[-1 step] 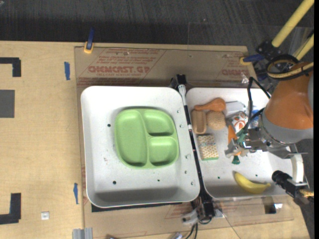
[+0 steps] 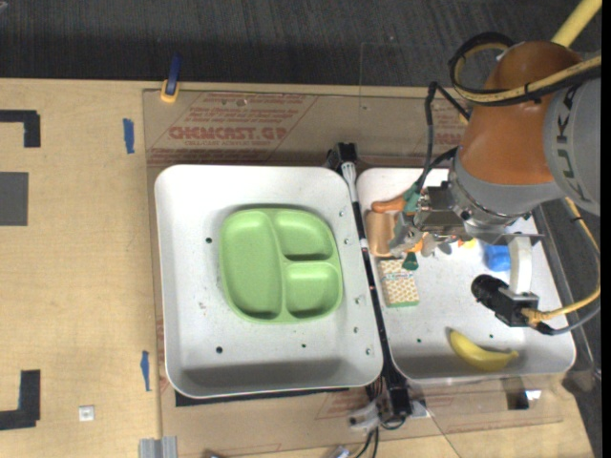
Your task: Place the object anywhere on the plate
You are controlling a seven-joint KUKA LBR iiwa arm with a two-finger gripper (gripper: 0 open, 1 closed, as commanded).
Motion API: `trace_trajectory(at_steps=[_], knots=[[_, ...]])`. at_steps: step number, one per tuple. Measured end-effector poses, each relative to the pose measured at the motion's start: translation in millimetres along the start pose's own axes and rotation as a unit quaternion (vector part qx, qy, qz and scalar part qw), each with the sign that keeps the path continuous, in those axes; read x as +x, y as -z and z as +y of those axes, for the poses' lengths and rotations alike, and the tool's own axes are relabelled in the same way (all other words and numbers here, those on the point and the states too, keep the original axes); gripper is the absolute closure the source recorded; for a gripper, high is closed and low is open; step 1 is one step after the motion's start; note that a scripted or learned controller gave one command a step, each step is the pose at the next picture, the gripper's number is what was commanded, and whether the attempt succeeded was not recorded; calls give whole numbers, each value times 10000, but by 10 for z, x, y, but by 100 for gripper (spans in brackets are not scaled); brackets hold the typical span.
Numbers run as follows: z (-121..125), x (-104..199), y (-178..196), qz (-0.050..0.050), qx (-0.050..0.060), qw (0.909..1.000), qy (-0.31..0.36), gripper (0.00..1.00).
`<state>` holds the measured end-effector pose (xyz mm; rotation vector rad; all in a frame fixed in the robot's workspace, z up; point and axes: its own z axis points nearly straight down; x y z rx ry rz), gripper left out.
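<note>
Left bin (image 2: 181, 198): held the green divided plate (image 2: 253, 265), lying flat near the bin's centre, three compartments fully in view.

Right bin (image 2: 434, 324): its upper portion was covered by the arm (image 2: 520, 132), which reached in from the right. The bin's far right rim was partly hidden behind the robot's own fittings.

Gripper (image 2: 420, 239): stood over the upper left part of the right bin, close to the divider between the bins. Seen from above, under the wrist and in clutter; whether it was open or closed could not be told, nor whether it had hold of anything.

Objects, all in the right bin and apart from the plate:
- copper-coloured item (image 2: 380, 229), against the bin's left wall, just beside the gripper; its right side was hidden by the gripper and it was possibly a cup (outline too poor to confirm).
- patterned packet (image 2: 400, 284), just below the gripper, near the left wall.
- banana (image 2: 480, 352), at the near edge, well apart from the gripper.
- blue object (image 2: 497, 257), partly covered by the arm, shape not readable.

Which of these was the task's object could not be determined; the copper-coloured item lay closest to the gripper.
</note>
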<state>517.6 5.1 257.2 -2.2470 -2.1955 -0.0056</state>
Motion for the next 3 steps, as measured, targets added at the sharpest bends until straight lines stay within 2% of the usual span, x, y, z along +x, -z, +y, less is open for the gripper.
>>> trace_trajectory(at_steps=[1, 2, 3], knots=[[5, 720, 49, -9, 6, 10000, -40, 100], [153, 1376, 35, -14, 13, 10000, -72, 100], [157, 1358, 39, -22, 10, 10000, -79, 0]])
